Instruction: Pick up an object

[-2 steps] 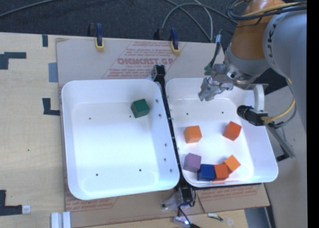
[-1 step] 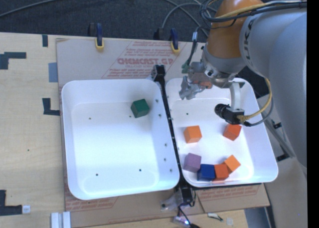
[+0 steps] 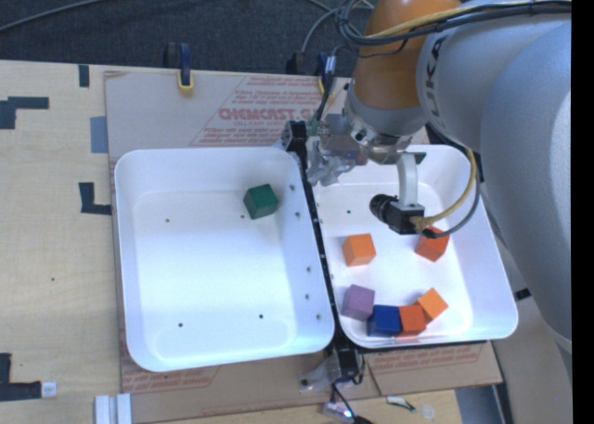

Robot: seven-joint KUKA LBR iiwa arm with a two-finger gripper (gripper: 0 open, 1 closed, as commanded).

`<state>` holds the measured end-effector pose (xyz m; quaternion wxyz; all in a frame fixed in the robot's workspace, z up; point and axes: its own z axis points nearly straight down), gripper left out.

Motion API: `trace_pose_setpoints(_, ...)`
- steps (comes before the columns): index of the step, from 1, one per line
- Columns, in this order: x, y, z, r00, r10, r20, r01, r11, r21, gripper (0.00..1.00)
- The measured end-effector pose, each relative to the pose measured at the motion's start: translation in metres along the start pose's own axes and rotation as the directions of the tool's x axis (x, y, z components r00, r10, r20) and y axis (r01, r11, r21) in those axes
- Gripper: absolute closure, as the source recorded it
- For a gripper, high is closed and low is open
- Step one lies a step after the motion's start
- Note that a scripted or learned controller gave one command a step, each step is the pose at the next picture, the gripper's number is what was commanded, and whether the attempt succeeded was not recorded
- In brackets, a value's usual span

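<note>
A green cube (image 3: 262, 200) lies in the left bin (image 3: 158, 320), near its far right corner. In the right bin (image 3: 487, 306) an orange cube (image 3: 359, 249) sits near the middle and a red-orange cube (image 3: 432, 246) to its right. A purple cube (image 3: 357, 301), a blue cube (image 3: 383, 320) and two orange cubes (image 3: 411, 318) (image 3: 432, 302) cluster at the front. My gripper (image 3: 320, 164) hangs over the far end of the wall between the bins, right of the green cube. Nothing shows in its grasp.
The grey arm with its orange band (image 3: 404, 42) covers the upper right and hides the right bin's far side. A black fitting on a cable (image 3: 399, 213) hangs above the right bin. Cardboard (image 3: 241, 107) lies under the bins, with a blue clamp (image 3: 184, 65) at the back.
</note>
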<state>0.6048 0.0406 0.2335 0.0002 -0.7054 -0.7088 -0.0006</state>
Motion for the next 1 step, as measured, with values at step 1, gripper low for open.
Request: trace_pose_setpoints(1,0.0523,-0.0061,-0.0066,1.000,0.000,0.000,0.000,1.000,0.001,1.00)
